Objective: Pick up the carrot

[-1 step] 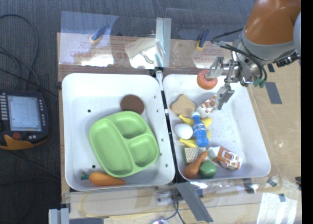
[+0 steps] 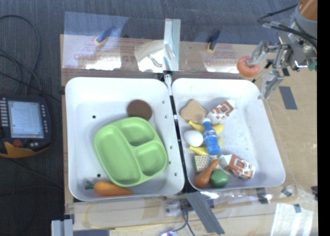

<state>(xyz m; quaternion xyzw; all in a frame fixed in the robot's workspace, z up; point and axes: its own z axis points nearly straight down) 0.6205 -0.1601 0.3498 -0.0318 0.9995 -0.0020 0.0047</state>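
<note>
1. Your tool hangs at the far right of the bench, just outside the far right corner of the right bin, below the arm's orange band. An orange, ring-like thing sits at the tool's left tip; whether it is pinched or merely beside the tool, and whether the tool is apart or together, you cannot tell from this slant.

2. The carrot lies in the left bin, in its near left corner, diagonally across both bins from your tool. That is about as far apart as the two can be here.

3. Its long axis runs roughly left to right along the bin's near wall, with the green top toward the left end.

4. The green divided plate sits just behind the carrot and seems to overhang or touch it; the near wall is just in front. In my judgement you have little room on either side across the carrot's width.

5. Your path crosses the crowded right bin: a blue bottle, an egg, a slice of bread, small cartons and the divider between the bins.

6. A brown disc lies behind the plate, well clear of the carrot.
</note>
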